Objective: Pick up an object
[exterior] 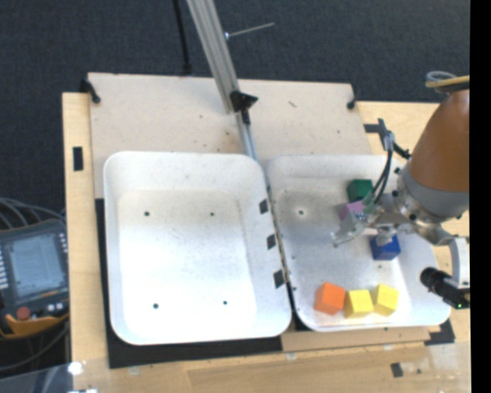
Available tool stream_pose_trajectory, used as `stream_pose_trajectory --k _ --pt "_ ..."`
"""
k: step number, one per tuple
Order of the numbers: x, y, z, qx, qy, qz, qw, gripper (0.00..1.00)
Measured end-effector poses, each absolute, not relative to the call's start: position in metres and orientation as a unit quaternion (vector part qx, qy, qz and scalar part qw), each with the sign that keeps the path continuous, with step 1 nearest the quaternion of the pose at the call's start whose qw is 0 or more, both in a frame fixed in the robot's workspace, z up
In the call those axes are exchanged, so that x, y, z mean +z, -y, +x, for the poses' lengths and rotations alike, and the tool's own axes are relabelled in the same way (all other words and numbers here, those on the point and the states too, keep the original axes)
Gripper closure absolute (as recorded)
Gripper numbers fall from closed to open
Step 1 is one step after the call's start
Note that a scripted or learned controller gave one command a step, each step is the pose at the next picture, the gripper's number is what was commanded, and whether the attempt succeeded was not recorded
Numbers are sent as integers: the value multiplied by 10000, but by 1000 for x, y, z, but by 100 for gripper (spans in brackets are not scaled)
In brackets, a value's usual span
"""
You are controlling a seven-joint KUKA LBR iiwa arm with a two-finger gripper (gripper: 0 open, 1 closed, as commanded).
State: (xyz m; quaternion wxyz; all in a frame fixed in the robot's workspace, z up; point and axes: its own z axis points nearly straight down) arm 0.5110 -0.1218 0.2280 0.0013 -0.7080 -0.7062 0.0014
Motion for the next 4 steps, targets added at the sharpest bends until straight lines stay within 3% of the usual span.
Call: stream_pose_trajectory --k 2,3,4 --pt "124 124 512 18 7066 -7076 19 0" --pt "138 125 515 -19 7051 -7091 -24 100" --pt "202 125 517 -23 7080 -7061 -38 100"
